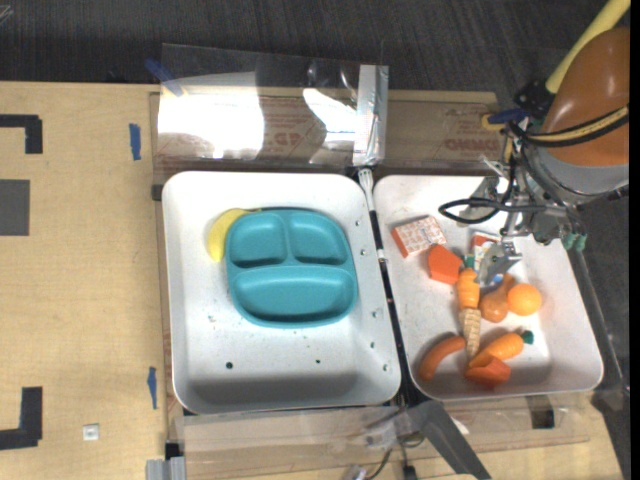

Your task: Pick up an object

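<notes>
Tan wooden bench (70, 298) under two white bins (200, 368), dark floor (300, 8) behind.

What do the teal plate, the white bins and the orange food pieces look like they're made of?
Teal plate: probably molded plastic, matte to satin; uniform color, rounded divided compartments.
White bins: likely thin formed plastic, semi-gloss; soft rounded corners and a light sheen, with small dark specks.
Orange food pieces: seemingly toy plastic or rubber, smooth; saturated even color and simplified shapes. Which of the two can't be told.
</notes>
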`<state>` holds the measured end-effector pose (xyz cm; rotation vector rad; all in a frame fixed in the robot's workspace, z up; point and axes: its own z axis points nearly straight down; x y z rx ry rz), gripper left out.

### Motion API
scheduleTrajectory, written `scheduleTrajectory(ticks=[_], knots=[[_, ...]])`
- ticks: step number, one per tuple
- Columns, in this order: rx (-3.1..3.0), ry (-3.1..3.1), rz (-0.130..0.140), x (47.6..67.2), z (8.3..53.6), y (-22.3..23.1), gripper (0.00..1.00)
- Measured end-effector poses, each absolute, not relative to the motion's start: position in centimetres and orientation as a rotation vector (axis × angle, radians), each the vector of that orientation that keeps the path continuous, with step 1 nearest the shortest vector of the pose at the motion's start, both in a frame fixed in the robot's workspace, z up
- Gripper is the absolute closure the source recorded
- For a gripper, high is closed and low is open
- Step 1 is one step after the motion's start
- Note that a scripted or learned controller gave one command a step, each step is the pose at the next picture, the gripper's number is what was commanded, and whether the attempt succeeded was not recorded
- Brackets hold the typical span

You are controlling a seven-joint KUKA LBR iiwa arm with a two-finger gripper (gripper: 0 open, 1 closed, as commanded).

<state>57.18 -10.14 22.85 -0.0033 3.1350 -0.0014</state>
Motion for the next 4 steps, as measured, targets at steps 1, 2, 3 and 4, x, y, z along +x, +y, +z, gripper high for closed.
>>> scheduleTrajectory(ticks=[1, 2, 3, 4], knots=[[-0.014, 3.109, -0.006, 56.4, 10.9, -11.1, 0.0], [-0.156, 3.103, -0.006, 59.8, 10.1, -14.6, 0.0], [-0.091, 3.103, -0.005, 61.5, 9.9, -11.8, 0.0], [-0.07, 3.109, 0.001, 61.9, 9.9, -12.2, 0.0]])
